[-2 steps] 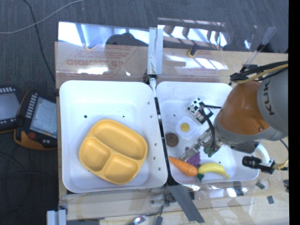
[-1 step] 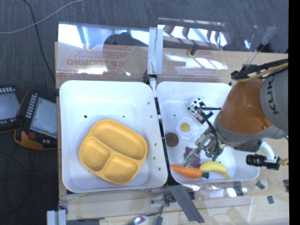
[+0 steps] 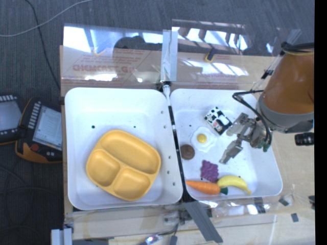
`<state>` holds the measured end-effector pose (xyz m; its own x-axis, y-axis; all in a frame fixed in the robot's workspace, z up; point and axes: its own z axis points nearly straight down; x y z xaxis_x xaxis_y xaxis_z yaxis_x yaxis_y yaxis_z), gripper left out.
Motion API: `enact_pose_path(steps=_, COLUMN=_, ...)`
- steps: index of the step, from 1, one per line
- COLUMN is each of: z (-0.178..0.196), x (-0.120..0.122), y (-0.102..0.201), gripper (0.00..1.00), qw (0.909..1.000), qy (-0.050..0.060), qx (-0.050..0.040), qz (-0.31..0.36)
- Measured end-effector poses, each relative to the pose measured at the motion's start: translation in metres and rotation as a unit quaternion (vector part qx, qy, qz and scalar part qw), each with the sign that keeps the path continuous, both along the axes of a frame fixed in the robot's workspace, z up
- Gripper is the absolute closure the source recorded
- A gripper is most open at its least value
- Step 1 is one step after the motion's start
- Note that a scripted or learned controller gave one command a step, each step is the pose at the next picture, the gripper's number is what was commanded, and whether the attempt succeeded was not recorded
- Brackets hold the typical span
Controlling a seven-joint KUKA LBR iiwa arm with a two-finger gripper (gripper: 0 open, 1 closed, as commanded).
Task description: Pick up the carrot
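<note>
**Orange carrot at the lower edge of the right bin, gripper above it**

Orange and tapered, the carrot [image 3: 203, 187] lies flat near the bottom edge of the right bin [image 3: 265, 185], its green end touching the banana [image 3: 234, 182] just to its right. A purple toy [image 3: 209, 170] sits just above the two. Higher up are a fried-egg toy [image 3: 203, 139], a brown round piece [image 3: 187, 151] to its left, and a black-and-white toy [image 3: 217, 119] toward the upper middle of the bin.

The gripper [image 3: 236, 148] hangs at centre right of the frame, over bare bin floor — its jaws stand apart with nothing between them, well clear of the carrot. Behind it rises the arm's orange band [image 3: 292, 83].

A yellow divided plate [image 3: 123, 164] rests in the left bin [image 3: 82, 103]; a handheld controller [image 3: 42, 130] lies at the left edge of the frame
</note>
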<state>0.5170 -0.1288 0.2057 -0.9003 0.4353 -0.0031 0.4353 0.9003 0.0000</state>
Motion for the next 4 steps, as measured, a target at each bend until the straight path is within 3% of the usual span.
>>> enact_pose_path(steps=1, z=-0.091, x=0.079, y=0.031, gripper=0.0, qw=0.9987, qy=0.001, qx=-0.0001, qz=0.052)
enact_pose_path(steps=2, z=-0.037, x=0.002, y=0.002, gripper=0.0, qw=0.999, qy=0.001, qx=0.0003, qz=0.044)
enact_pose_path(steps=3, z=-0.111, x=0.111, y=0.005, gripper=0.0, qw=0.9845, qy=-0.004, qx=-0.0016, qz=0.176)
enact_pose_path(steps=4, z=-0.097, x=0.113, y=0.007, gripper=1.0, qw=0.9845, qy=-0.007, qx=0.0003, qz=0.175)
